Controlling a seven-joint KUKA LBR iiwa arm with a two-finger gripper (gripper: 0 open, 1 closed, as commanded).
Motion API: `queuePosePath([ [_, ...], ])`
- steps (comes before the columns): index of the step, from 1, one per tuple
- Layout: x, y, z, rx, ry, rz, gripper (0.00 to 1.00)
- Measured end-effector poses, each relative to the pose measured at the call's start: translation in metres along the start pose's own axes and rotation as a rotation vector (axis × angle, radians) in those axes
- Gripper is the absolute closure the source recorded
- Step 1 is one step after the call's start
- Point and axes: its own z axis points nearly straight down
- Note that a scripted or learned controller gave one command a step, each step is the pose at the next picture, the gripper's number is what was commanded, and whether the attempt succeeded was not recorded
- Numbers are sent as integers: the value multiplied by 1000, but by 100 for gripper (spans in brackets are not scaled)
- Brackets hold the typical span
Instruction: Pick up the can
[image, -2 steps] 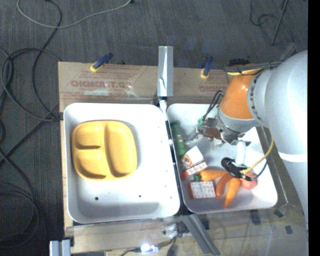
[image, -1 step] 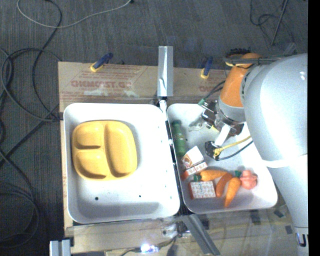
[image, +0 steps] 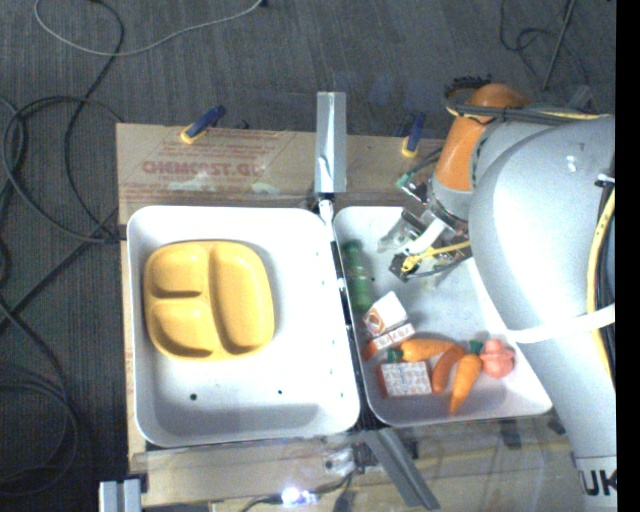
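White-labelled can (image: 387, 318) lies untouched near the right bin's (image: 520, 405) left wall, while the hand (image: 418, 240) hovers spread and empty towards the far edge: grasp not begun.

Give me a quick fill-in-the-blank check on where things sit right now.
1. The yellow divided plate lies in the ____ bin.
2. The can lies in the ____ bin.
3. The two carrots are colored ____.
4. The gripper hovers over the ____ bin.

Missing words: left; right; orange; right
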Motion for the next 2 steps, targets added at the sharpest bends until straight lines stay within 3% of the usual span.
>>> queuePosePath([
  [1,-11,-22,1,-42,32,181,0],
  [2,1,-14,1,-22,20,454,0],
])
